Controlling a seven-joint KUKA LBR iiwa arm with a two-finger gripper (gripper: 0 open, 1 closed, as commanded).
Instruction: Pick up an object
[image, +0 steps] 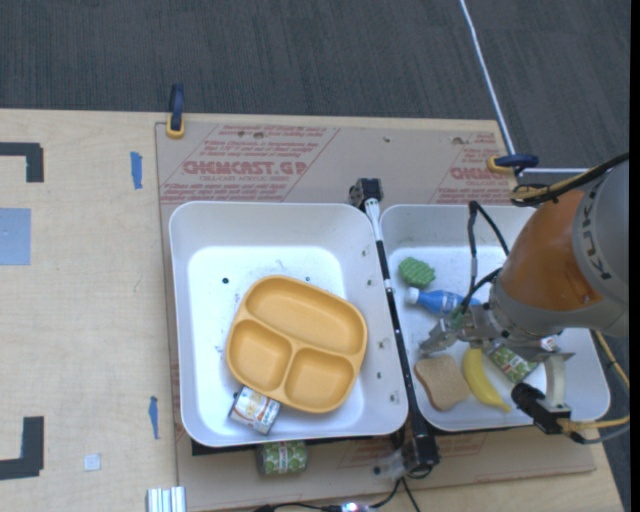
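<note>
My gripper (450, 333) hangs low over the middle of the right bin (598, 398), at the end of the grey and orange arm that reaches in from the right. Just left of and above it lies a blue and white bottle (434, 299), with a green knobbly object (416, 270) farther back. Below the gripper lie a slice of bread (441, 382) and a banana (483, 378). A green-labelled packet (512, 364) sits partly under the arm. I see nothing held in the gripper.
The left bin (190, 300) holds a yellow divided plate (297, 343) and a small tin can (253, 409) at its front edge. Another can (284, 457) lies on the board in front of the bins. A cable runs over the right bin.
</note>
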